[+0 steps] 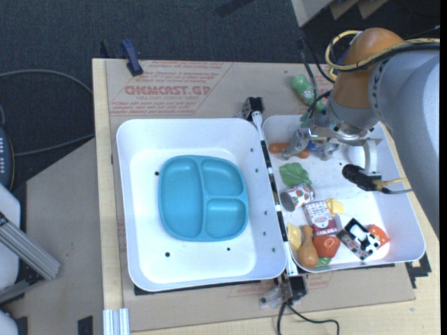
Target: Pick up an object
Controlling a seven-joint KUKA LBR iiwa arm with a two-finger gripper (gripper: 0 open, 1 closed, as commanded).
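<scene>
**Hand low at the far end of the right bin, nothing seen in its grip**

Table (174, 82) covered with printed card, bearing two white bins side by side. Grey arm (412, 96) reaching in from the right, bent down over the far part of the right bin (401, 215). Left bin (140, 145) holding a blue divided plate (202, 197), well apart from the work. Hand (312, 144) low near the right bin's far left corner. Spread or pressed together: cannot tell, too small and cluttered at this slant. Nothing visibly pinched.

Likeliest target by nearness: green leafy toy (294, 172), just in front of the hand. Farther toward the near end: small can (297, 196), red packet (320, 219), tomato (325, 246) and black-and-white block (361, 241), crowded and touching in places. Smallest candidate: orange piece (278, 146), just beside the hand, close to the wall between the bins.

Risks, as judged:
- Closing on bare bin floor between the green leafy toy and the orange piece, for want of alignment on either.
- Shoving the orange piece against the wall instead of gripping it, owing to its small, low shape.
- Striking the wall or rim, given the tight corner.
- Catching the green leafy toy by an edge and dropping it, given its thin look.
</scene>
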